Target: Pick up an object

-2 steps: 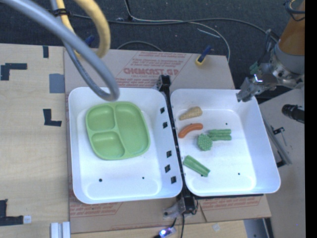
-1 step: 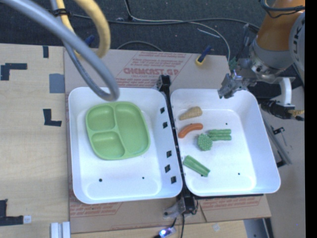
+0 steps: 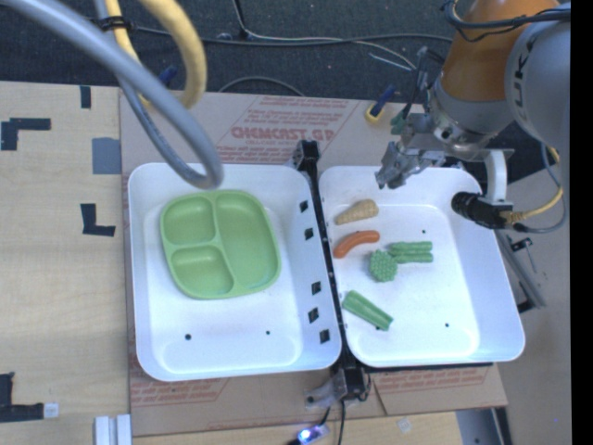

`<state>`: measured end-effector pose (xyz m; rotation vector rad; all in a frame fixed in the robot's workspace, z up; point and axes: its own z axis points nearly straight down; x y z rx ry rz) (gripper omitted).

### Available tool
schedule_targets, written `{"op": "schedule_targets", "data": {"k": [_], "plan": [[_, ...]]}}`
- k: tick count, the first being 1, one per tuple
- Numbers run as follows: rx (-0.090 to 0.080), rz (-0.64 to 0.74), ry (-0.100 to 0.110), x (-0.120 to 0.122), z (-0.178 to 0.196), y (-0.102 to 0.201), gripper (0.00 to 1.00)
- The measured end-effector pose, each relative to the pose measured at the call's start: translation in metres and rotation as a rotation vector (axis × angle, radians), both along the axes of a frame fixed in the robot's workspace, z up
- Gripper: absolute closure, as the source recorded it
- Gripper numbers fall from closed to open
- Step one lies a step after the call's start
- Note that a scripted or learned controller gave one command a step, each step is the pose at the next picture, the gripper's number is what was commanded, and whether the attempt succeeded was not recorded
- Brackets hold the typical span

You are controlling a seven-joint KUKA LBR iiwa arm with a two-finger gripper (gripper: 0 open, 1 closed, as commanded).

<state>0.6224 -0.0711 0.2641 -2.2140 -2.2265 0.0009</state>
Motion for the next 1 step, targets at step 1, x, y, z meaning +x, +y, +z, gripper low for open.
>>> {"op": "schedule_targets", "data": {"k": [1], "plan": [[0.0, 0.0, 0.001, -0.0011, -0.0165, 0.0546, 1.0]]}}
